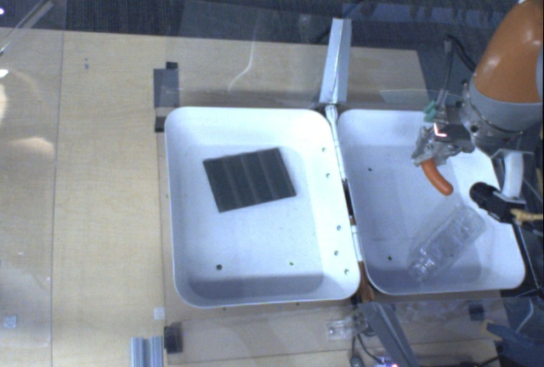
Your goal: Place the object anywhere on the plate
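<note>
Here the orange sausage [437,177] slants diagonally below the end effector [432,149].

Even overhead light, soft shadows — slightly grainy

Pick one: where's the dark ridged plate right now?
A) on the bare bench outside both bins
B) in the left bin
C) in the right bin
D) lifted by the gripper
B. The dark ridged plate lies flat on the floor of the left bin, apart from its walls, while the gripper is over the right bin near an orange object.
</note>
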{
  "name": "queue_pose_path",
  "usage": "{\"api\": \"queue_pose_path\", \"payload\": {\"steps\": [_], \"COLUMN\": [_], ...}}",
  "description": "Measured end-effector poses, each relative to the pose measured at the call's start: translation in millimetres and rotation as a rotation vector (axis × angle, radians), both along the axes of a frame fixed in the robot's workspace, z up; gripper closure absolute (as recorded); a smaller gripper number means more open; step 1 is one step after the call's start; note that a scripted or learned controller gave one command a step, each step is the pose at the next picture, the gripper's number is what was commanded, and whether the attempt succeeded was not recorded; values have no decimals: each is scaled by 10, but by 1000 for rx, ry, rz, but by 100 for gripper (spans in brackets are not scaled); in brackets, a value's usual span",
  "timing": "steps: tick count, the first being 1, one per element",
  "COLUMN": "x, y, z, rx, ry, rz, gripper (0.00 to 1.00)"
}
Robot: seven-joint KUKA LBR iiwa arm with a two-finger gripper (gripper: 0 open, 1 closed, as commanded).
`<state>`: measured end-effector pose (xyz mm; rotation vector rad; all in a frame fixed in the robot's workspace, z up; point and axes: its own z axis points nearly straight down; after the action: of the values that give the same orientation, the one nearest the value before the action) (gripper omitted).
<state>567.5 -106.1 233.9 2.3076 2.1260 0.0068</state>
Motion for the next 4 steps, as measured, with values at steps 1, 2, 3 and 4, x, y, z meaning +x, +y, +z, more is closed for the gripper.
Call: {"api": "queue_pose_path", "payload": {"steps": [1, 2, 3, 4], "x": [-61, 184, 785, 1016], "y": [721, 1147, 1076, 1276], "z": [991, 1623, 1836, 1789], "rx": [0, 1, 1, 3], "ry": [-2, 1, 0, 2], "rz": [-61, -248, -340, -745], "gripper": [100, 100, 100, 100]}}
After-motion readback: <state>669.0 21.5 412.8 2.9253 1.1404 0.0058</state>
